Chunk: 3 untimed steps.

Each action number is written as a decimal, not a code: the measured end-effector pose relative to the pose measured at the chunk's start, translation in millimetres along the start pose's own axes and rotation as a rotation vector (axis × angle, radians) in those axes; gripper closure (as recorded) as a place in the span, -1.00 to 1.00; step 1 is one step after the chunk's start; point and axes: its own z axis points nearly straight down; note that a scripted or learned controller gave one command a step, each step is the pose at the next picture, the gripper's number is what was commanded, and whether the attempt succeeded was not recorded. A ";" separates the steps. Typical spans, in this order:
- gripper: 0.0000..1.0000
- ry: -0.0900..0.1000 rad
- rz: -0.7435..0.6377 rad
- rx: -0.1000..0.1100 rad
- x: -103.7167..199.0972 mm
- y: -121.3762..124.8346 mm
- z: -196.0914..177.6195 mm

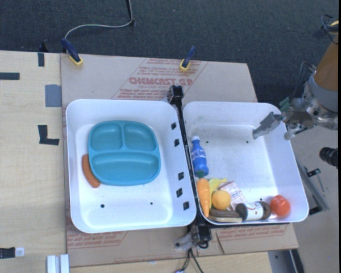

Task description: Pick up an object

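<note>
— White right bin (284, 152): what do we record?
— We find a blue bottle (199, 157) by the left wall, with a carrot (203, 194), a yellow ball (220, 199) and a red fruit (280, 205) along the near edge.
— And the pincer (268, 124)?
— We see it over the bin's far right part, well apart from them. We cannot tell its state.

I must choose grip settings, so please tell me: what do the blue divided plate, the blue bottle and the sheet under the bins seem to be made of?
The blue divided plate looks like moulded plastic, matte, one even colour with rounded compartment ridges. The blue bottle seems to be glossy plastic with a white cap, probably a toy. The sheet under the bins looks like brown cardboard, dull, with red printed lettering.
</note>
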 end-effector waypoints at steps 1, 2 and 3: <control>-1.00 0.002 -0.001 0.003 54.4 93.8 109.2; 1.00 0.000 -0.002 0.001 54.1 94.7 97.9; 1.00 0.000 -0.002 -0.002 109.1 73.4 35.6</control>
